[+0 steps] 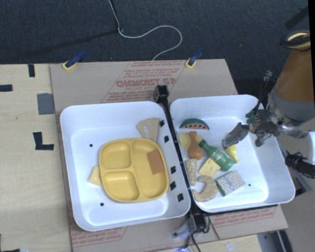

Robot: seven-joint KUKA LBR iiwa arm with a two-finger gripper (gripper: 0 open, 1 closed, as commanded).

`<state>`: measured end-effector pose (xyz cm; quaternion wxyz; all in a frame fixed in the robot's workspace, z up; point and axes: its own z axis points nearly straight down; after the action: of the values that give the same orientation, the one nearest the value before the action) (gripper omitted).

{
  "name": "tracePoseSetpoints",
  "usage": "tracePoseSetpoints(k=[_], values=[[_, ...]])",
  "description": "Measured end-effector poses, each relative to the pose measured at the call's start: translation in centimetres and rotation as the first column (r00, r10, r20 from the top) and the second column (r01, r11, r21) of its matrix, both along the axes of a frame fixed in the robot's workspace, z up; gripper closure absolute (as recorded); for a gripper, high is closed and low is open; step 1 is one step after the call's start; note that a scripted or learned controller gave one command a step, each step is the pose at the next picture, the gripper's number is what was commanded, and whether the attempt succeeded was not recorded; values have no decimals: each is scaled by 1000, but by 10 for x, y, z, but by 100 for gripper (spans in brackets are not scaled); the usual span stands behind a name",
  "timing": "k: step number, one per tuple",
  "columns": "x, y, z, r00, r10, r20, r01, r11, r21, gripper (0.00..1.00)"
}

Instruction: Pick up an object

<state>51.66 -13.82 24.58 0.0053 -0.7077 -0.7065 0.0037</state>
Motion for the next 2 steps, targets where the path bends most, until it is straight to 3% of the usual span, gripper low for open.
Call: tracePoseSetpoints(k=[1,2], values=[[1,0,6,1000,3,11,-3,1000,-2,0],[-9,-1,-44,1000,2,6,-2,1000,-1,0]])
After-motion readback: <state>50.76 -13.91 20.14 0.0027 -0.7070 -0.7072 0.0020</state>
